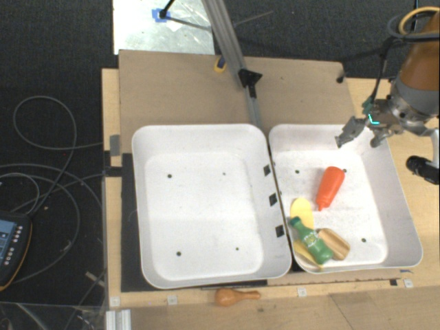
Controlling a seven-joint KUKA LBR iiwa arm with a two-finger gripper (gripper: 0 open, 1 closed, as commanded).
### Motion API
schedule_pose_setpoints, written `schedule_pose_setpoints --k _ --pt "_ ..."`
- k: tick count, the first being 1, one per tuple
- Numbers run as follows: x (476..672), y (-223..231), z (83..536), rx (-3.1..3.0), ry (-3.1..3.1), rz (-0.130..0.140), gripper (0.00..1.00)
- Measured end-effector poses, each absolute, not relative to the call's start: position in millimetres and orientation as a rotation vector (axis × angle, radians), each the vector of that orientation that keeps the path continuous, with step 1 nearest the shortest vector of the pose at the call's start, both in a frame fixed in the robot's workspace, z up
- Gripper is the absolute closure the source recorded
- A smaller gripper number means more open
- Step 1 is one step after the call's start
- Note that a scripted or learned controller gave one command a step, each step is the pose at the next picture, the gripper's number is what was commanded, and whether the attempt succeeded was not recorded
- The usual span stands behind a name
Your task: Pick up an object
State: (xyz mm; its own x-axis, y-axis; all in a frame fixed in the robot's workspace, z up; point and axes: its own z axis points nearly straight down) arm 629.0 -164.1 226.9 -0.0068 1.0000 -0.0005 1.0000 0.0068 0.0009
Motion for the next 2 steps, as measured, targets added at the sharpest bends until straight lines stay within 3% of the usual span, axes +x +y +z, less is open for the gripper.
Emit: schedule_pose_setpoints --k 2 --pt "639.9 -161.7 135.9 2.215 2.231 -0.003 0.00"
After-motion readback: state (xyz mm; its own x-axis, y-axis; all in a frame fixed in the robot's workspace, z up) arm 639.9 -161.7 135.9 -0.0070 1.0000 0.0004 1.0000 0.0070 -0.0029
